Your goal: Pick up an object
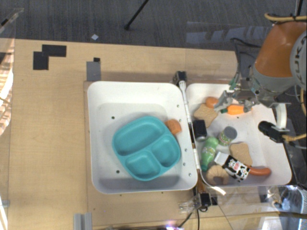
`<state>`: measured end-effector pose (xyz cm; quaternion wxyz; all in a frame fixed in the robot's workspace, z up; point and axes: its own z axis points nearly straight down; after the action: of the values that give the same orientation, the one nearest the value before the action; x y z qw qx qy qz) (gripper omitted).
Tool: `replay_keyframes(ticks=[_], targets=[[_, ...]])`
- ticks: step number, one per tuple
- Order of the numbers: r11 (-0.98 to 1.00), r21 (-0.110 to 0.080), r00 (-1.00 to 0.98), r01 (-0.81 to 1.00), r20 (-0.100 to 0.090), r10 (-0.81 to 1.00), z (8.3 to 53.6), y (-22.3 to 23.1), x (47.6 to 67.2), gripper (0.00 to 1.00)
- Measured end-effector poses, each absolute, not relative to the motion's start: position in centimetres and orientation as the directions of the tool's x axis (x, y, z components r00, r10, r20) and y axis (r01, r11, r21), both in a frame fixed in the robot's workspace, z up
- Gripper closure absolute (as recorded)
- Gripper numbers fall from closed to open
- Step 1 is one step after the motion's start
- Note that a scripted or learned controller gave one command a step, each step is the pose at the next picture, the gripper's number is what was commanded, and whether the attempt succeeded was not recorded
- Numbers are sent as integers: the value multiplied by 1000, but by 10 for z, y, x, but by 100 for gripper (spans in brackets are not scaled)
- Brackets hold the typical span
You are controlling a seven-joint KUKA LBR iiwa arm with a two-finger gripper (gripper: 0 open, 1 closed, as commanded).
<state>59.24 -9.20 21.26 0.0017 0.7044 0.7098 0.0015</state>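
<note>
At the near edge of the right bin [287,174] lies a crowded group of things: a red sausage [260,171], a small black-and-white carton [237,168] with a cow pattern, a slice of toast [241,152] and a brown cookie-like piece [217,172], all touching or overlapping. Just beside them, against the wall between the bins, stands a green bottle [209,150] with a shiny plastic look, and a small grey round lid [230,132] is close behind it. A black block [199,128] sits on the dividing wall. In the left bin [98,176] a turquoise plate [146,148] with three compartments lies flat, smooth and rounded, and an orange ball-like thing [173,126] touches its far right edge. Farther back in the right bin there is another piece of toast [206,113], with a small orange thing [211,101] behind it. The gripper [236,101] hangs over this far part, and a smooth carrot [235,110] lies directly under it; I cannot tell if the fingers grasp the carrot or only stand above it. The grey arm with its orange band [280,44] comes in from the right.
</note>
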Motion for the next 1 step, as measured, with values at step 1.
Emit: replay_keyframes(ticks=[1], targets=[[156,10,-156,988,-4,988,103,-103,565,0]])
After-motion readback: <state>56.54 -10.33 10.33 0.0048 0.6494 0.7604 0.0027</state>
